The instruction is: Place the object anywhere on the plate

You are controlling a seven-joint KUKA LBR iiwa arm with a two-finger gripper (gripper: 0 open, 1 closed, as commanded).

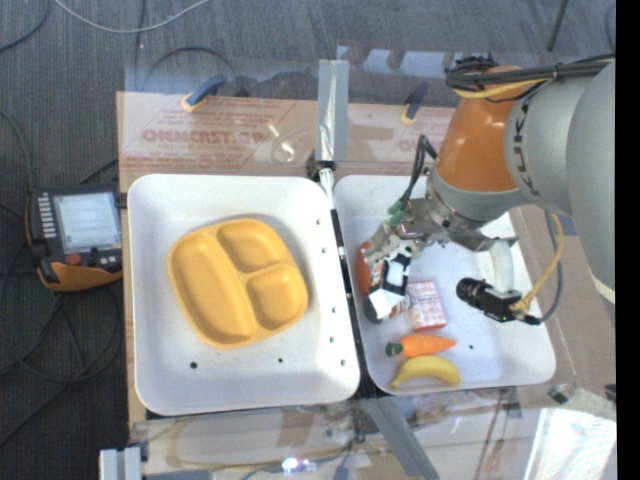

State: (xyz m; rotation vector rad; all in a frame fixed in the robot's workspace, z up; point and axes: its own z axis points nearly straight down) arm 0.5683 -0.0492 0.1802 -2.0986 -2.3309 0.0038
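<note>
Now the claw [385, 268] hangs low in the right bin, grip state unclear, beside the small pink-and-white carton [427, 305] lying lengthwise toward the orange carrot [423, 345].

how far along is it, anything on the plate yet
Done: nothing; the yellow plate in the left bin holds no object. In hand: the gripper is low in the right bin, near its left wall. Left: the carrot, banana and box lie there, unmoved to the plate.

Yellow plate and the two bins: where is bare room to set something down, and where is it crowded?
All three plate compartments are bare, as is the left bin floor around it. Right bin: crowded by gripper, box, carrot, banana.
</note>
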